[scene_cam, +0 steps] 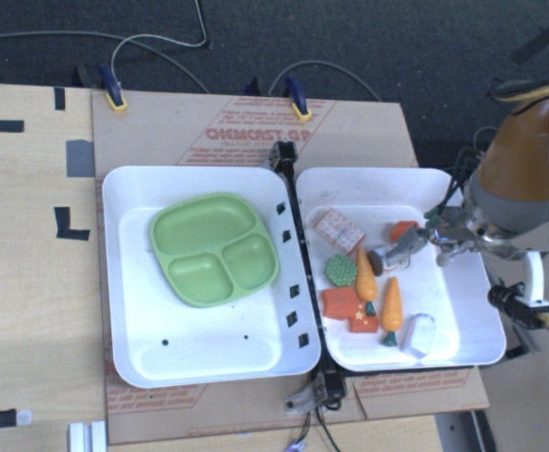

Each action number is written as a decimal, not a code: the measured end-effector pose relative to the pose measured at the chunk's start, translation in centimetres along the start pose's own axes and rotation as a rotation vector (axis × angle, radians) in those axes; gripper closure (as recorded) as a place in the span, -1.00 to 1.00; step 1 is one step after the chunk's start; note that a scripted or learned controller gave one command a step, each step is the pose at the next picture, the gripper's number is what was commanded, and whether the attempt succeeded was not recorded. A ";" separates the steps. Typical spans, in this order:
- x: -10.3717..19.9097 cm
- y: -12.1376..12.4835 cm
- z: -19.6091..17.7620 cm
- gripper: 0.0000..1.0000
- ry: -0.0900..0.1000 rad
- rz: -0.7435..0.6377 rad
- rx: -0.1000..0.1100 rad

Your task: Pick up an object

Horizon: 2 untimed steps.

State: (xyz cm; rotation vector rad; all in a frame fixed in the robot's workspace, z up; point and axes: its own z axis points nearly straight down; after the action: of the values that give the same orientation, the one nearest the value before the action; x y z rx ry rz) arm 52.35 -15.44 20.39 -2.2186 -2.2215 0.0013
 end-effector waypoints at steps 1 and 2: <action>3.6 -0.3 11.7 -1.00 -0.002 0.000 -0.007; 5.8 5.7 11.8 -1.00 -0.002 -0.002 -0.007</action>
State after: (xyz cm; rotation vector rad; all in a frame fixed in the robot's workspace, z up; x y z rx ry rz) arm 58.05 -9.60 8.62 -2.2212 -2.2283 -0.0044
